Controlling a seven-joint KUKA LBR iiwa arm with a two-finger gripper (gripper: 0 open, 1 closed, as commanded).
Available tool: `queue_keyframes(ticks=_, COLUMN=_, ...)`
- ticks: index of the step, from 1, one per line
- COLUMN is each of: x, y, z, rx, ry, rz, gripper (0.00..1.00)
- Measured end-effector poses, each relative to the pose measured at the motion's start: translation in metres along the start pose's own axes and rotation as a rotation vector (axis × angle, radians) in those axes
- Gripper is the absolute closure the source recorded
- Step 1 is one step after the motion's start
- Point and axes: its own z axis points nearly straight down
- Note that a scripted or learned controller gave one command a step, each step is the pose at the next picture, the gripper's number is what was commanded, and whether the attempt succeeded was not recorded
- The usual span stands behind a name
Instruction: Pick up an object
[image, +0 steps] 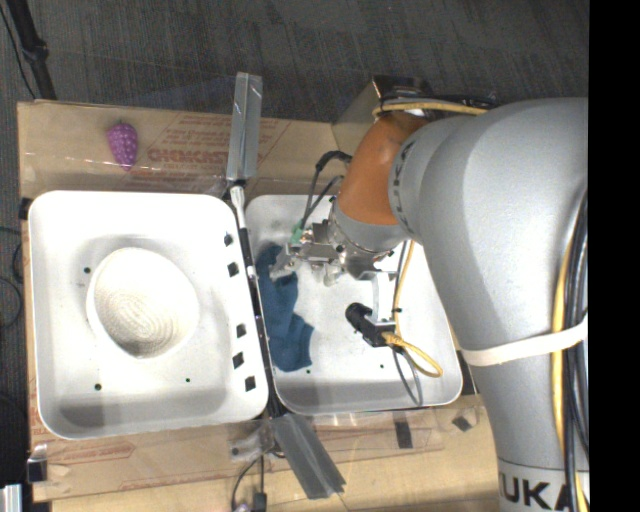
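Blue cloth (287, 330) lies crumpled along left wall of right bin (345, 385), its top end just beside claw (298, 256). Whether claw is apart or together cannot be told. Cloth likely light, soft, limp, not fragile; will sag when lifted. Best hold: pinch raised fold near middle, clear of bin wall.

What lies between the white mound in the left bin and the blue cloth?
Camera view: nothing loose. From white mound to blue cloth runs bare left bin floor, then the bins' meeting rims with black clips.
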Motion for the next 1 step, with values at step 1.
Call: queue_keyframes(ticks=1, x=-0.0002, y=-0.0384, z=0.0098, rx=-0.004, ry=-0.001, rz=-0.021, gripper=0.0)
